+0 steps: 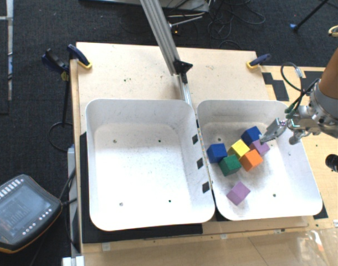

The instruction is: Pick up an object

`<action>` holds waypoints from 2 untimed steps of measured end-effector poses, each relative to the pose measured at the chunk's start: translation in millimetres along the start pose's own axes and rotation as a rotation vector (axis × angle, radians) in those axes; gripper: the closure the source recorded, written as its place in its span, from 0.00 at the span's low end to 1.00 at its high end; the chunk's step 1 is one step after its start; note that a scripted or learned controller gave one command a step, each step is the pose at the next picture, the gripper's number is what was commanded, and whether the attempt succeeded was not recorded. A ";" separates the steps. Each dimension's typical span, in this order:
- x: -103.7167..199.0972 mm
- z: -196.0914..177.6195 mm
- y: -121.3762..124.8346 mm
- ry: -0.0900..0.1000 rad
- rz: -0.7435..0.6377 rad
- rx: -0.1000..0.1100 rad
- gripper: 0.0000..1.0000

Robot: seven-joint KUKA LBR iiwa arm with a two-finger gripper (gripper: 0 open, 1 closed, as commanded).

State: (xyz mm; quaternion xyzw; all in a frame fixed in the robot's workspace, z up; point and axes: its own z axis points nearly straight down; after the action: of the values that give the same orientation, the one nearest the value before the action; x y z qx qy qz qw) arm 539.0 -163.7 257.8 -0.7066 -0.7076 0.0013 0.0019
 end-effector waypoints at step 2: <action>-1.2 40.7 -0.5 0.000 0.002 0.000 0.00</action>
State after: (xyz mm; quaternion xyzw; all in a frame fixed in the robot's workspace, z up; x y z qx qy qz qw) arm 538.4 -164.9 217.1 -0.7074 -0.7069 0.0015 0.0017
